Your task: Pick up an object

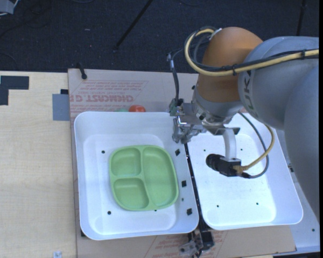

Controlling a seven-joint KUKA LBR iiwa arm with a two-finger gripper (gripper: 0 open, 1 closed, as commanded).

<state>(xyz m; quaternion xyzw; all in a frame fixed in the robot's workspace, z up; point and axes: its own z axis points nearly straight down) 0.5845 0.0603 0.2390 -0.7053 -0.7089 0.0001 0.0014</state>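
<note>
A pale green plate [144, 177] with three compartments lies flat in the middle of the left bin [91, 198]. My gripper [179, 132] hangs over the back part of the divide between the two bins, just beyond the plate's far right corner. I see nothing held in it. The arm's orange band and grey body cover the back of the right bin [258, 208].
A small red-orange object [137, 109] with a bit of green beside it peeks over the left bin's back rim, on the cardboard sheet [107, 93]. A wooden bench top [27, 171] stretches out to the left.
</note>
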